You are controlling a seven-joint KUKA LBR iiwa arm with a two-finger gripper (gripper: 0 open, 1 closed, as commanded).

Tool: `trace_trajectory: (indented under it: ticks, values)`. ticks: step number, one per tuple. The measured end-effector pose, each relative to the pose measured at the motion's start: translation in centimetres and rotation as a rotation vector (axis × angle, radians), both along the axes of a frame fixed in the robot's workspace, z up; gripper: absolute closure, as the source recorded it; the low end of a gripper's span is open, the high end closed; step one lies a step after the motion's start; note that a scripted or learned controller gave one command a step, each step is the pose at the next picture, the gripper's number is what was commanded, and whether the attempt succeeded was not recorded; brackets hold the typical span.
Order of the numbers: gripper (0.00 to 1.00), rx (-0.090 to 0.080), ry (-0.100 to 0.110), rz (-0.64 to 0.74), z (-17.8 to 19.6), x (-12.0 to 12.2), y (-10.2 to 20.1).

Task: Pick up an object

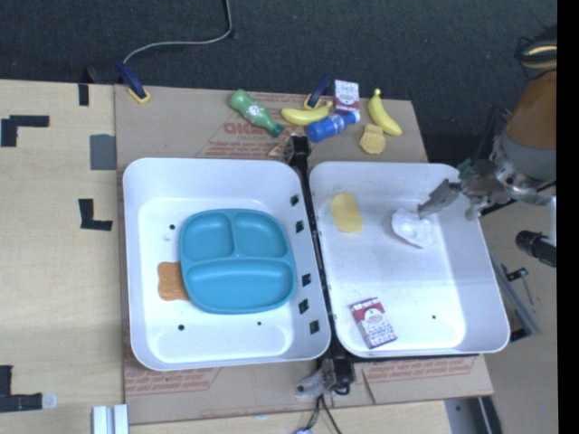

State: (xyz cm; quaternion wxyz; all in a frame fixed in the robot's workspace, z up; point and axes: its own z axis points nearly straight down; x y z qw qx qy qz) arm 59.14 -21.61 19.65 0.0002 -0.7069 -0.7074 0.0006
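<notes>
The right bin (pixel 470 269) holds a pale yellow piece (pixel 346 212) at its back left, a crumpled white object (pixel 412 230) near the back middle, and a small red and white carton (pixel 374 323) at the front. My gripper (pixel 450 203) hangs over the bin's back right corner, just right of the white object. Its fingers are spread open, with nothing between them. One fingertip (pixel 428 207) points down at the white object's upper edge.
The left bin (pixel 149 197) carries a blue divided plate (pixel 237 260) and an orange piece (pixel 168 281) beside it. Behind the bins lie a green bottle (pixel 254 111), two bananas (pixel 304 114), a blue bottle (pixel 327 127) and a small carton (pixel 346 92).
</notes>
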Motion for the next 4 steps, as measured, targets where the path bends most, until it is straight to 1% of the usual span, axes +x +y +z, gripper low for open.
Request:
trace_trajectory:
  ticks: [1,2,3,4]
  values:
    - [0.0,-0.002,-0.007,-0.001,-10.9,0.0,2.7]
    - [0.0,0.0,-0.008,0.003,-10.9,5.2,11.4]
    - [0.0,-0.002,0.003,-0.002,-10.9,7.7,11.8]
    - [1.0,-0.002,-0.005,0.001,-9.5,8.0,11.9]
